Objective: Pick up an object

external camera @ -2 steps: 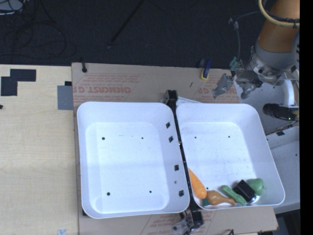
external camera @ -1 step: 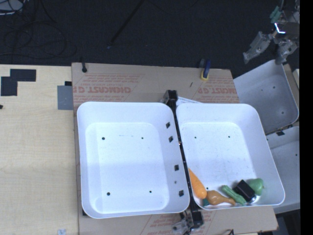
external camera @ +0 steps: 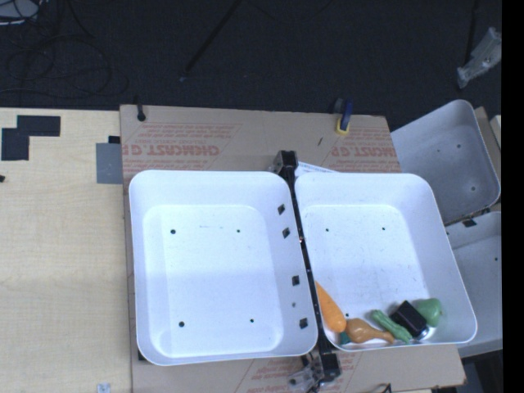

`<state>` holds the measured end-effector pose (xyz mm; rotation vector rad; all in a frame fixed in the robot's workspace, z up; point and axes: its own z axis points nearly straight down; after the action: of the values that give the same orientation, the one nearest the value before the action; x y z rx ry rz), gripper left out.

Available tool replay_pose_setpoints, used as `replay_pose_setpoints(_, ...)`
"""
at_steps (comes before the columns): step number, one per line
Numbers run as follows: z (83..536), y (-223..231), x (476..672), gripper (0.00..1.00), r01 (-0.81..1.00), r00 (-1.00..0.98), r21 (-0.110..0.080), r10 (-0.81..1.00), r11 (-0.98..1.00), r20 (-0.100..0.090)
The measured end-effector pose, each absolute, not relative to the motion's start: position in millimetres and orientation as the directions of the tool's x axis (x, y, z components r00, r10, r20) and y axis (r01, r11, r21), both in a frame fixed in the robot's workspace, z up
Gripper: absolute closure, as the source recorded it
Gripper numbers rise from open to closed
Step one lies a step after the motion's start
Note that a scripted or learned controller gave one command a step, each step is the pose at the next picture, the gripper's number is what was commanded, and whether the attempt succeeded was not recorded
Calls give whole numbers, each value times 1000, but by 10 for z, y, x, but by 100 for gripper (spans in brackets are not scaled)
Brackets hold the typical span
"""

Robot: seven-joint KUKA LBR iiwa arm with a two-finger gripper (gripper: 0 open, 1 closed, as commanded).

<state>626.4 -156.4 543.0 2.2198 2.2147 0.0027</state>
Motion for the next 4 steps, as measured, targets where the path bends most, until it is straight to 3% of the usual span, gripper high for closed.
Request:
replay_pose_setpoints(1, 5473, -1531, 6280, 100, 1000, -5, -5, 1000, 5, -1)
replay_pose_setpoints(3, 5372, -2139, 5837, 100, 1000, 1, -4, 1000, -1, 1)
replay_pose_setpoints(4, 5375, -2136, 5527, 100, 1000, 2, -4, 1000, -2, 2)
